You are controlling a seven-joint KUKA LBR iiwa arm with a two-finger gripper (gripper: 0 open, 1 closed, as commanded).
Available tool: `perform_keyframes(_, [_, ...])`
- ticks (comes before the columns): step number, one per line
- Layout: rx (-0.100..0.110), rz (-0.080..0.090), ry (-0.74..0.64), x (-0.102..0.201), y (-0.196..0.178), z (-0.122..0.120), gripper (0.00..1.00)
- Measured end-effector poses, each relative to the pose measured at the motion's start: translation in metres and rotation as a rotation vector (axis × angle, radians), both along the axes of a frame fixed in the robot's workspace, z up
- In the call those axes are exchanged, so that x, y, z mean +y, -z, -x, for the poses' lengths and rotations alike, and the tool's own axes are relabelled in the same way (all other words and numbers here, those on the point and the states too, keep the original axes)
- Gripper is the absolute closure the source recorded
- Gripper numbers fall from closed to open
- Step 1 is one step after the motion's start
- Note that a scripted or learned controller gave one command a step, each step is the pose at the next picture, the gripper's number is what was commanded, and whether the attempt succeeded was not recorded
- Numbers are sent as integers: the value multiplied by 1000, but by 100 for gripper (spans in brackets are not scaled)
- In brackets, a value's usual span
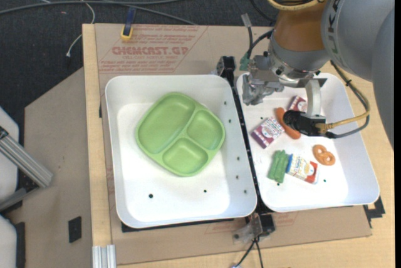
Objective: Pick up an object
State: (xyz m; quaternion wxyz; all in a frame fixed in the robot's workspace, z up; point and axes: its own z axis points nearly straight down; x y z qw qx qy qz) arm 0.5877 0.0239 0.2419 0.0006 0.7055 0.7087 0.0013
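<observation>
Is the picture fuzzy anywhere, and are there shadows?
Camera view: the green plate and the pretzel look sharp; the big grey arm close to the camera looks soft; the plate casts a faint shadow on the white left bin; light is even, no strong glare.

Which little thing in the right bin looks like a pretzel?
The small orange-brown pretzel, the only knotted one with holes, lying near the bin's right side.
</observation>
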Motion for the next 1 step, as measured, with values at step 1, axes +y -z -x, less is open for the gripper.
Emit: perform_keyframes(1, [1, 0, 0, 50, 16, -22, 100])
